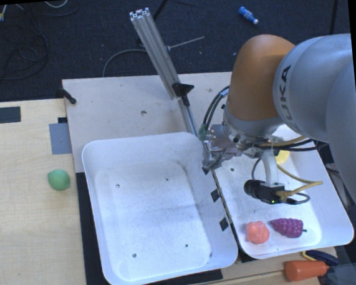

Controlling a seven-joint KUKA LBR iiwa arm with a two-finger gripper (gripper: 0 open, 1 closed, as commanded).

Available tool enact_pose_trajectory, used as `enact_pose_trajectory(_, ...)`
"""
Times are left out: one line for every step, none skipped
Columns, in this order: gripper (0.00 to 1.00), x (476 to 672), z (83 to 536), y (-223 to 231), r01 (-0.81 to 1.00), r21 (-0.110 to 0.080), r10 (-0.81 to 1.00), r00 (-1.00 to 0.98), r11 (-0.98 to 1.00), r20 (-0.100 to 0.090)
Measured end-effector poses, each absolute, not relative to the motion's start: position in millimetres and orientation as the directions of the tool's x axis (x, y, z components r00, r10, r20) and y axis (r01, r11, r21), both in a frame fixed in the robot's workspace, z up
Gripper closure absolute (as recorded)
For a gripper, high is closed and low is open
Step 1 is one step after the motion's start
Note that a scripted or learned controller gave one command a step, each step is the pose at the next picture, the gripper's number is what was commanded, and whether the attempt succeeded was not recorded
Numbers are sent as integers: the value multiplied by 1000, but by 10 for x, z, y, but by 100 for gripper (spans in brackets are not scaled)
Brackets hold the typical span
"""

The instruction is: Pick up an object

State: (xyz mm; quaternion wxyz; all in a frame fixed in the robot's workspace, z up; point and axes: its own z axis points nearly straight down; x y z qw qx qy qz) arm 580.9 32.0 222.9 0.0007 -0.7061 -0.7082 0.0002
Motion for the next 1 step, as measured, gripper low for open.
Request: enact_pose_trajectory(100,5724,2202,799,1000,-1,1000,-3,3,0)
